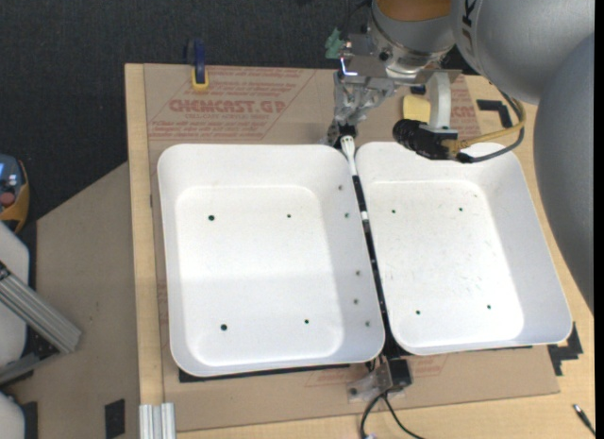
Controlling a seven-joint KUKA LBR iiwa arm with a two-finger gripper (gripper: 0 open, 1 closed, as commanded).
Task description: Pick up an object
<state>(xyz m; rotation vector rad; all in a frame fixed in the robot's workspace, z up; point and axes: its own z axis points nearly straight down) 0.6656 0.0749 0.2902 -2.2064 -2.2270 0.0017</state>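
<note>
By my reckoning still at the approach step, the end effector (345, 131) hangs at twelve o'clock over the seam between left bin (173, 239) and right bin (530, 239), open or closed I cannot tell, nor what it is after, so the next move calls for settling on a target.

Brown board surface (236, 97) with red lettering, spread under and around the jaws. Dark grey carpeted floor (85, 12) beyond the surface, behind the jaws and to the view's left of them. Blue-and-yellow clamp (197, 62) on the far edge, left of the jaws. Aluminium rail (38, 312) on the floor, well apart at near left. Black cable (382, 415) at the near edge.
</note>
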